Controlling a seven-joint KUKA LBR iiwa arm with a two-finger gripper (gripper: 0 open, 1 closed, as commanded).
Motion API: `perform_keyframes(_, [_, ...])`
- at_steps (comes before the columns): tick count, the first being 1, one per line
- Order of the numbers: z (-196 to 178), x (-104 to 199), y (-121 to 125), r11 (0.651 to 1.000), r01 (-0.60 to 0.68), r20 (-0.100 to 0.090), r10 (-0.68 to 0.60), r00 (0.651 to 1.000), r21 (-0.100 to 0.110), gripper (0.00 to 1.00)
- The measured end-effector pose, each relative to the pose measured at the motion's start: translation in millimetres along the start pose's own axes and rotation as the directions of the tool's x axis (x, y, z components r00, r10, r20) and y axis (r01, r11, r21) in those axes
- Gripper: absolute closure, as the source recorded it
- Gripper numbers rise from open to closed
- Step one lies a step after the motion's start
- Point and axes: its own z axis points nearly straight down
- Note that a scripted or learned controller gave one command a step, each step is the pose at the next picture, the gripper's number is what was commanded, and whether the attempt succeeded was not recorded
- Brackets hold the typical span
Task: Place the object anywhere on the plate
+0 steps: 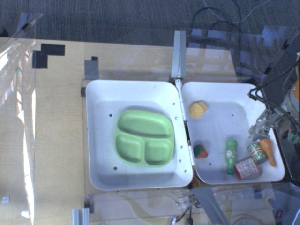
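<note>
Your gripper (263,125) sits low over the right edge of the right bin (220,95), and its metal tangle blurs together, so whether it is wide or narrow you cannot tell from here. Right below it, almost touching, lies the orange carrot (268,151), slanting away toward the bin's near right corner. Tucked against the carrot on its left is a small green-labelled can (256,150), also just under the gripper. A step further down and left of the gripper rests a reddish packet (247,168), tilted. Left of that stands out the green bottle (230,156), lying lengthwise. Well to the gripper's left, by the bin's dividing wall, you have a strawberry (200,151), and up and left of the gripper, a yellow corn piece (198,109). The green plate (143,138), three compartments, lies far to the gripper's left in the left bin (101,125), on the worktop (56,139).
</note>
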Motion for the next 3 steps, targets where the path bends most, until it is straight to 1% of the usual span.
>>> perform_keyframes(1, [4.4, -8.8, 82.5, 0.983, 0.185, 0.001, -0.185, 0.983, -0.002, 1.00])
perform_keyframes(2, [7.8, -12.7, 27.2, 0.990, 0.140, 0.002, -0.140, 0.990, 0.000, 1.00])
perform_keyframes(3, [12.3, -29.0, -15.1, 0.998, 0.057, 0.002, -0.057, 0.998, 0.000, 1.00])
